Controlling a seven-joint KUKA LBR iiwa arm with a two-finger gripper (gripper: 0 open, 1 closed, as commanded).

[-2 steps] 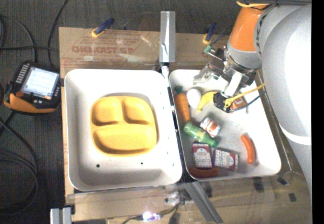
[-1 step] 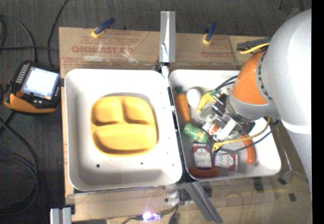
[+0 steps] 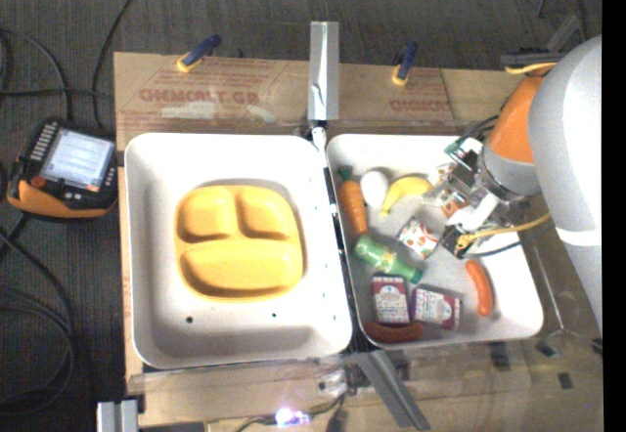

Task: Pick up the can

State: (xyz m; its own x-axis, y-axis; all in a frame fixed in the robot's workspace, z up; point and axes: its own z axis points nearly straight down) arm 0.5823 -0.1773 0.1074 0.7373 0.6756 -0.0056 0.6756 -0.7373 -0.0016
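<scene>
Two red-labelled cans lie on their sides in the front of the right bin (image 3: pixel 518 318), one (image 3: pixel 389 300) left of the other (image 3: pixel 436 307). My gripper (image 3: pixel 452 218) hangs over the right bin's middle right, behind and to the right of both cans and well apart from them. Just left of the gripper lies a small white carton with red fruit print (image 3: pixel 419 237). Nothing from the bin shows in the gripper.
The right bin also holds a carrot (image 3: pixel 353 207), a white egg (image 3: pixel 374 188), a banana (image 3: pixel 405 190), a green bottle (image 3: pixel 386 256) and two sausages (image 3: pixel 479 287) (image 3: pixel 393 330). A yellow divided tray (image 3: pixel 239 240) fills the left bin (image 3: pixel 147 225). A teach pendant (image 3: pixel 68 168) lies at far left.
</scene>
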